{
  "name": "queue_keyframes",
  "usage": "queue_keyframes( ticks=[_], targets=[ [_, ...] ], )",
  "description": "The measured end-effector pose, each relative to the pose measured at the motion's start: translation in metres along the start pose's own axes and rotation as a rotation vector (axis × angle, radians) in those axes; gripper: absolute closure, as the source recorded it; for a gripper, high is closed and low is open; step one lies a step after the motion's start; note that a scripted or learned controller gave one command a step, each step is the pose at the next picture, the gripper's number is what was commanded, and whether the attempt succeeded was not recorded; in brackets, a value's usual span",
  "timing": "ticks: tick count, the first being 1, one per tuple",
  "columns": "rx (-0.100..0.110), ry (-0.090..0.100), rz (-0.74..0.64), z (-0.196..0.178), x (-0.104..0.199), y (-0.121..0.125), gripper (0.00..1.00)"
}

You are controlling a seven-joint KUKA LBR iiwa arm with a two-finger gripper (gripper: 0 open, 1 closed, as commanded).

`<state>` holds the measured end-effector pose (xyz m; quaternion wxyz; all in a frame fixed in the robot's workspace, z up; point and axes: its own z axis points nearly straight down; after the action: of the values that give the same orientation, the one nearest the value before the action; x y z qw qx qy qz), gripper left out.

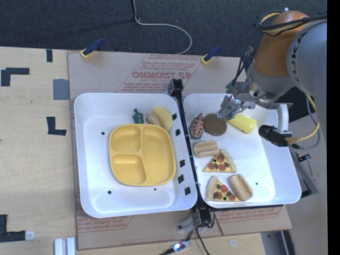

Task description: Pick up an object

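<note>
Here the gripper (229, 109) hovers between the brown cookie (215, 124) and the yellow toy (243, 123). I cannot tell how its jaws stand. Centre on 1 item before descending.

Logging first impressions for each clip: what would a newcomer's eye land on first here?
Probably the yellow divided plate in the middle of the left bin, then the grey and orange arm reaching in from the right. Its gripper hangs over the back of the right bin, beside a brown round cookie and a yellow piece.
</note>
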<state>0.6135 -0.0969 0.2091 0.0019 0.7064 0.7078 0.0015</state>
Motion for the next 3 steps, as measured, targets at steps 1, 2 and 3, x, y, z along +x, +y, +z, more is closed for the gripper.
queue_keyframes(
  ticks=[1,2,3],
  targets=[
    [0.005,0.001,0.0,-0.016,0.001,0.0,1.0],
    [0.009,0.002,-0.003,-0.013,0.046,-0.032,1.0],
    [0.01,0.002,-0.003,-0.003,0.093,-0.049,1.0]
  ],
)
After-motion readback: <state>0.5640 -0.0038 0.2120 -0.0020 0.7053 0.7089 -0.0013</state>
